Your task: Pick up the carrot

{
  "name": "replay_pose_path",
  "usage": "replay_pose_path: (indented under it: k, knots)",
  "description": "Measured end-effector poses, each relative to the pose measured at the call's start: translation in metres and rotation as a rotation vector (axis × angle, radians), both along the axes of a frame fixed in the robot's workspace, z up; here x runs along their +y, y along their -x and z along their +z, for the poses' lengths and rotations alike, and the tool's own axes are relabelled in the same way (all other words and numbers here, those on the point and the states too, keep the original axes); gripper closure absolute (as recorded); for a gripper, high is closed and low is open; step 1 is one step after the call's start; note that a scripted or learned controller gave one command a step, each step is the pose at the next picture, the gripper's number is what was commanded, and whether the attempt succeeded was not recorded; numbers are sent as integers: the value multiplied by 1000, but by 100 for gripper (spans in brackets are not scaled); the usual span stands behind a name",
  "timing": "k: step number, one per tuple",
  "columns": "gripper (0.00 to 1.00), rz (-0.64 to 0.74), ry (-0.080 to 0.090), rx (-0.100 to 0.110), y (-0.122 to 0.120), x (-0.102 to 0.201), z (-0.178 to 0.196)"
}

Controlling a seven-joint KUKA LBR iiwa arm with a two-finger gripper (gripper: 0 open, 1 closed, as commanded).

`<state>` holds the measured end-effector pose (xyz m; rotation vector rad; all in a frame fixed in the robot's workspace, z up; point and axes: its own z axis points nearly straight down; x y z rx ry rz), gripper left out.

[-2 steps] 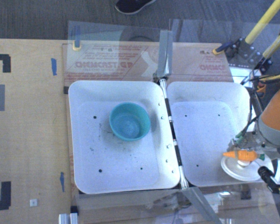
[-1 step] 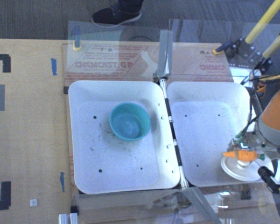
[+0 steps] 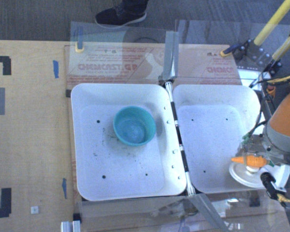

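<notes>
Camera view: the carrot [image 3: 246,160], orange with a green top, lies at the 4 o'clock corner of the right bin [image 3: 208,124], resting on a white plate [image 3: 241,174] against the bin's rim. The arm [image 3: 284,124] stands directly over this corner, and the gripper [image 3: 253,153] sits at the carrot. Jaw state cannot be determined; the wrist hides the jaws. The left bin [image 3: 87,129] holds a teal bowl [image 3: 134,125] at its centre, well apart. Probable faults: the carrot may roll off the plate on contact; the bin wall may obstruct the jaw nearest it; a grip near the tapered end may slip during the lift.
</notes>
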<state>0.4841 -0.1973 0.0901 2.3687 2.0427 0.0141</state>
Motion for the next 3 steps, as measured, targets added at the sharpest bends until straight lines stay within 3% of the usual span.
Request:
replay_pose_path:
  k: [1, 2, 3]
  knots:
    - [0, 273, 4, 4, 0, 8, -1]
    - [0, -31, 3, 1, 0, 16, -1]
    - [100, -31, 4, 0, 0, 15, 8]
